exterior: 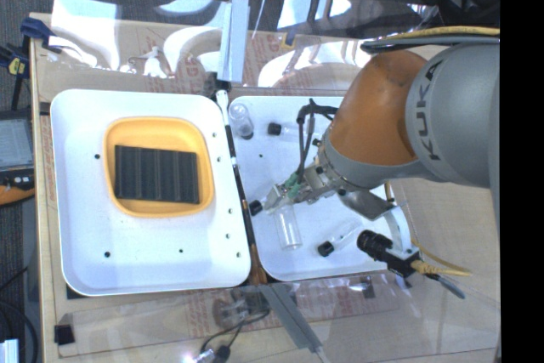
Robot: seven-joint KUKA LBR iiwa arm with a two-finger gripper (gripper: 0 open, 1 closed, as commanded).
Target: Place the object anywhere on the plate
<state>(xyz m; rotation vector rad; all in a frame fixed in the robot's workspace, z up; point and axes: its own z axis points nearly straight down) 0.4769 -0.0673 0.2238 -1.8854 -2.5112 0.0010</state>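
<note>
one plate (pixel 158 172), two clear vials (pixel 287 227) in right bin (pixel 265 259).

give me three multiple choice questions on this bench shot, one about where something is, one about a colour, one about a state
1. Where does the plate lie?
A. in the left bin
B. in the right bin
C. on the bench outside both bins

2. What colour is the plate's rim?
A. blue
B. yellow
C. red

3. How does the clear vial in the right bin rest?
A. standing upright on the plate
B. lying on its side on the bin floor
C. hanging from the arm's cable

Answers:
1. A, the plate sits inside the left bin.
2. B, a yellow rim surrounds its dark ridged centre.
3. B, the vial lies flat on the white floor just below the gripper.
</note>
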